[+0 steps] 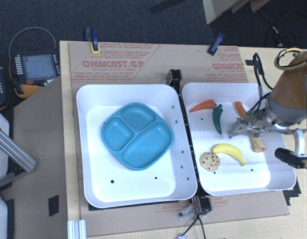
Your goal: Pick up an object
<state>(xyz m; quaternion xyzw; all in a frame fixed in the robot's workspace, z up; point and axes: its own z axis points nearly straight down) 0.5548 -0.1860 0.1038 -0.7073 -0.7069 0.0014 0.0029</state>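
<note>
Two white bins sit side by side on the bench, and all the action is in the right bin (272, 180), where the arm reaches in and the gripper (247, 127) is down low among the toys. Using the banana (230, 152) as our marker: the gripper hangs just above and to the right of it, a tan cork-like piece (258, 144) lies right beside the gripper's lower edge, a cookie (210, 161) sits touching-close at the banana's left end, a dark green pepper (218, 118) stands up-left of it, an orange carrot (203, 105) farther up-left, and a short orange sausage-shaped piece (240, 108) straight above, close to the gripper. Over in the left bin (88, 148), a blue divided plate (137, 135) is out of play. The fingers look splayed apart, metal tips near the bin floor, nothing seen between them. So my read: this is the reach-and-descend step, no grasp yet. Next it needs to centre over one piece, the sausage or the cork being nearest, close squarely, then lift.
</note>
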